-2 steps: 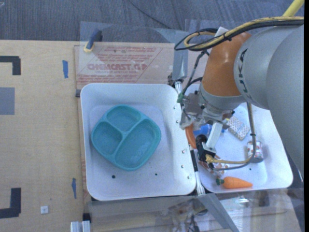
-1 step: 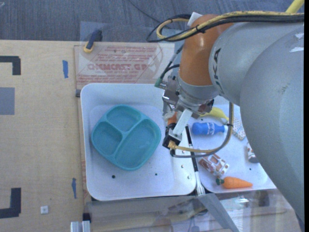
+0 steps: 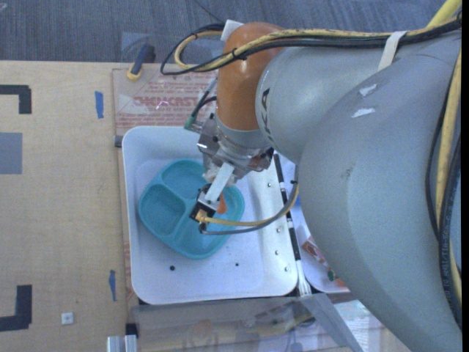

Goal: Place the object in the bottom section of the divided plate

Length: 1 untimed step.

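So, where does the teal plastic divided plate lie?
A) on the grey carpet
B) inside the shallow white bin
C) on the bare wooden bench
B: the teal plastic divided plate rests on the floor of the shallow white bin, with the bin's rim running all around it.

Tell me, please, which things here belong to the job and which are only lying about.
Job:
teal divided plate
small orange object
white bin holding the plate

Lying about:
blue tape strip
red-printed cardboard
yellow-and-black object
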Available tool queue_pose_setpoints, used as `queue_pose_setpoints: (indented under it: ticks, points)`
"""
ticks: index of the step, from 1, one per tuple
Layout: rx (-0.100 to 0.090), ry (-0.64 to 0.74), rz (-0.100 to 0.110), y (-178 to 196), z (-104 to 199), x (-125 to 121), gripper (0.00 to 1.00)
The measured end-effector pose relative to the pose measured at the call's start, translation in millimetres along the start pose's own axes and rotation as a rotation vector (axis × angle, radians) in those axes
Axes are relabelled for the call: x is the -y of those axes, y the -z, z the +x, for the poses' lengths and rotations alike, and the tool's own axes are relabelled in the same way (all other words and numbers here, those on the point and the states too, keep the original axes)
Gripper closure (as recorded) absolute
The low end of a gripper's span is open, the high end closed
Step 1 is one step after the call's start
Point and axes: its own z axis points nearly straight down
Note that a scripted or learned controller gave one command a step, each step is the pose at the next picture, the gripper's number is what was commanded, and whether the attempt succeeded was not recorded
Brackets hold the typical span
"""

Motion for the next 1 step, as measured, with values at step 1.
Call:
queue_pose_setpoints:
  ticks: [1]
  points:
    - [0.000, 0.000, 0.000, 0.2, 0.2, 0.1, 0.00]
